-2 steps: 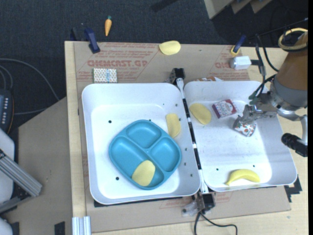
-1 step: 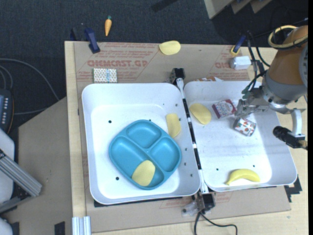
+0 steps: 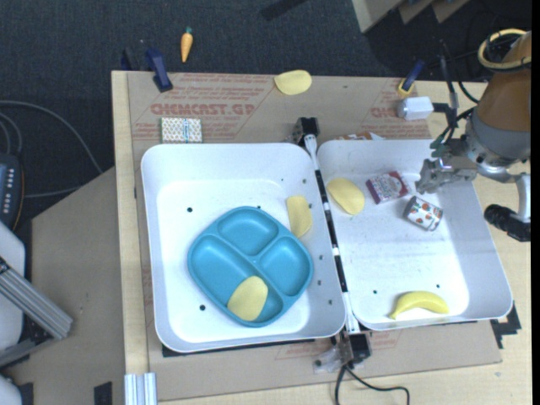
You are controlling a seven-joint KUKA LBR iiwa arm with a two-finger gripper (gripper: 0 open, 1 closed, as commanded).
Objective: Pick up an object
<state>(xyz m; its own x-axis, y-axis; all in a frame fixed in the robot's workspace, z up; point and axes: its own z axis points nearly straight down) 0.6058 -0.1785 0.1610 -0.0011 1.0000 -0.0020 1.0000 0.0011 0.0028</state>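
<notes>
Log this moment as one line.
arm: over right bin | pincer: above small box | banana: bin front

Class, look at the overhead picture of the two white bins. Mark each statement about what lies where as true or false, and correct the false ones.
1. The blue plate lies in the left bin. True.
2. A banana lies in the left bin. False: it lies in the right bin, near its front edge.
3. A yellow piece rests in one compartment of the blue plate. True.
4. The small carrot lies inside the right bin. False: it lies on the dark floor beyond the bench.
5. The gripper is over the right bin. True.
</notes>
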